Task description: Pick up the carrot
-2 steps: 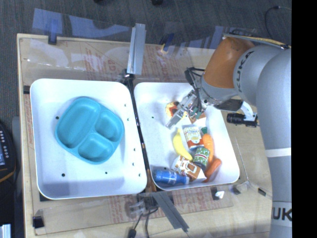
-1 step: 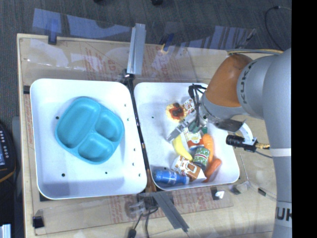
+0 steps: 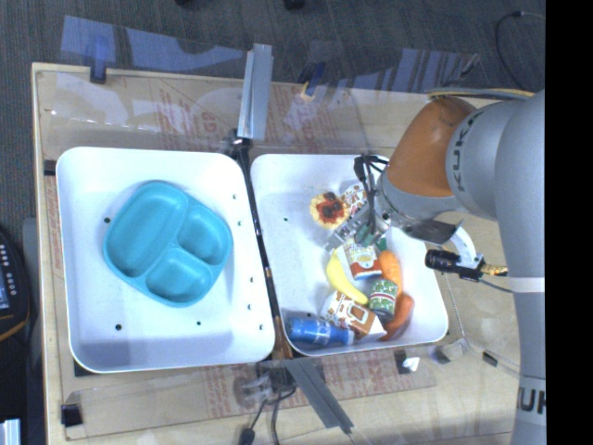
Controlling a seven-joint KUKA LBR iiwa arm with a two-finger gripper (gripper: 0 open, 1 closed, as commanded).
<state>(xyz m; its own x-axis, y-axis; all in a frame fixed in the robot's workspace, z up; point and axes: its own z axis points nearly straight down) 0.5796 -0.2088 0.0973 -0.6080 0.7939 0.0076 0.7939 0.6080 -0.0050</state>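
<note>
Carrot (image 3: 391,266) in right bin (image 3: 287,248) among clutter, blue tray (image 3: 167,241) in left bin (image 3: 83,323)

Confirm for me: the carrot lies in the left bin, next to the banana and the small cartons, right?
Not quite. The camera view shows the carrot in the right bin, beside the banana and the small cartons.

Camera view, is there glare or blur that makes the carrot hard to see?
Camera view: the carrot reads clearly orange; soft overall focus blurs the small packets' labels; faint reflections streak the bench's top; the white right bin is bright but not blown out; the gripper is dark and indistinct.
</note>
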